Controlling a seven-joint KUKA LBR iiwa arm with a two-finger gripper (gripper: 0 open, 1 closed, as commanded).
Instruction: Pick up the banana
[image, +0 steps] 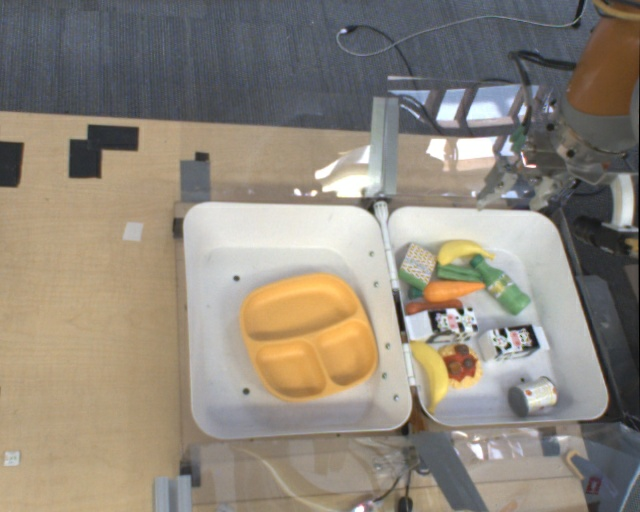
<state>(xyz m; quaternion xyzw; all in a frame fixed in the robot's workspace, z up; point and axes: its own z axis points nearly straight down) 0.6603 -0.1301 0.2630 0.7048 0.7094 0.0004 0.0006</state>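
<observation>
The grey two-finger gripper (515, 185) hangs over the back rim of the right-hand shallow white bin (572, 300); whether it is open cannot be told. A curved yellow plastic banana (431, 368) lies well apart from it at the bin's front left, touching a red toy piece (461, 364). A second yellow banana (462, 250) lies nearer, beside a green bottle (499, 284).
</observation>
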